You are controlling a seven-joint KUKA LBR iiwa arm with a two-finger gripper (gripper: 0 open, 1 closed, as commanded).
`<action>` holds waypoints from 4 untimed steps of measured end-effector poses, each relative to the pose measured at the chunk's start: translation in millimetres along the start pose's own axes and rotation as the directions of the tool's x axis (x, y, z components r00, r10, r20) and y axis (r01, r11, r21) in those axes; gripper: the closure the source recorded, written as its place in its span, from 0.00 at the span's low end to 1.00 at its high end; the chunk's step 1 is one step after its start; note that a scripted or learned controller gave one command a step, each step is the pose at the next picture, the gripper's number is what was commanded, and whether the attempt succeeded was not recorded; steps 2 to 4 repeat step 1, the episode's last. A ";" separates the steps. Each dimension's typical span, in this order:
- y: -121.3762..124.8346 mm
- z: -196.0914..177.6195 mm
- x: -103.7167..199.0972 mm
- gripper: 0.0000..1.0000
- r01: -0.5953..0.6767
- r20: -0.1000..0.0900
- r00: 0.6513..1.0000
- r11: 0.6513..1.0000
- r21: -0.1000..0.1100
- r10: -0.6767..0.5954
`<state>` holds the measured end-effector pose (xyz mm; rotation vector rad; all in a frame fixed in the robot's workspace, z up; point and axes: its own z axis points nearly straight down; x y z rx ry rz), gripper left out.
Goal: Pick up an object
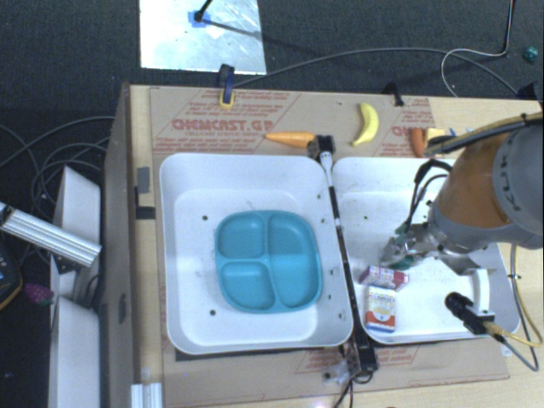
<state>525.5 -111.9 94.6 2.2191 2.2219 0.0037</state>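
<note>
Tool (406, 246) low in right bin (374, 181), grip state impossible to tell, just above small packet (384, 275) and carton (382, 307), blue divided plate (268, 258) in left bin (195, 194)

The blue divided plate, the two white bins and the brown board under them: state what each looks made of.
Blue divided plate: likely moulded plastic, with an even colour, soft rounded compartment ridges and a slight sheen.
Two white bins: probably thin formed plastic, smooth with rounded corners and a faint gloss.
Brown board: looks like cardboard, matte tan with red printed lettering.
</note>
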 end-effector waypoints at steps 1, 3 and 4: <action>8.3 -90.2 58.5 1.00 0.002 0.001 1.000 1.000 -0.001 -0.002; 8.3 -90.2 58.5 1.00 0.002 0.001 1.000 1.000 -0.001 -0.002; 8.3 -90.2 58.5 1.00 0.002 0.001 1.000 1.000 -0.001 -0.002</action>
